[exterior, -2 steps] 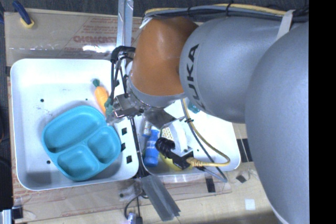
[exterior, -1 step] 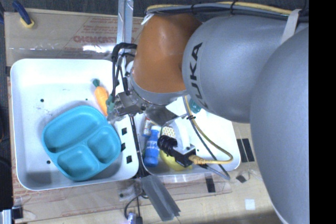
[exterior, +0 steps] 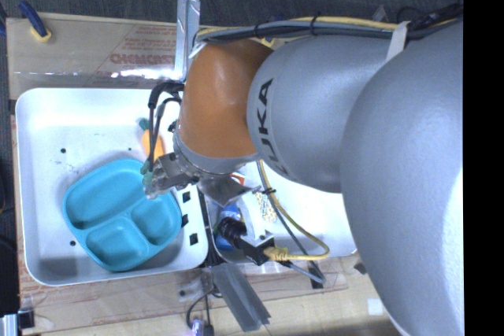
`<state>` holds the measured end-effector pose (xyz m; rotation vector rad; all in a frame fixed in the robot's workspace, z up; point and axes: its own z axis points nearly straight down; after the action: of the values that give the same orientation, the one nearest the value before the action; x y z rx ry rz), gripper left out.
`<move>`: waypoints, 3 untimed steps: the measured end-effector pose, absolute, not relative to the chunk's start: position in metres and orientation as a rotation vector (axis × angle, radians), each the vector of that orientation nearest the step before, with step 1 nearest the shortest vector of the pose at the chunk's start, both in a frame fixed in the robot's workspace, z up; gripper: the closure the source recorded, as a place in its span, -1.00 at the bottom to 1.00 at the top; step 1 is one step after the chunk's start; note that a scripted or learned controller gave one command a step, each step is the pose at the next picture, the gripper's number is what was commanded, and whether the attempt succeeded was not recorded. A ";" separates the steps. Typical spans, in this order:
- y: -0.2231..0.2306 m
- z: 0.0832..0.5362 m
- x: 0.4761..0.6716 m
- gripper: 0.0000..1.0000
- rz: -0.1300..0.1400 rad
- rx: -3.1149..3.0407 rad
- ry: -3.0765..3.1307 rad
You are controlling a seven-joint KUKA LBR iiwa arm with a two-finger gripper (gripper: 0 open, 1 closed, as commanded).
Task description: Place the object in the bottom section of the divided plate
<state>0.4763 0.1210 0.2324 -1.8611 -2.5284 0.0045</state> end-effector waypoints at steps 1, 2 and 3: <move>0.180 0.125 0.482 1.00 0.006 -1.642 -2.674; 0.176 0.098 0.483 1.00 -0.029 -1.559 -2.744; 0.184 0.158 0.498 1.00 0.001 -1.079 -2.950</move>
<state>0.4983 0.1844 0.1576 -1.0791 -2.9500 0.0012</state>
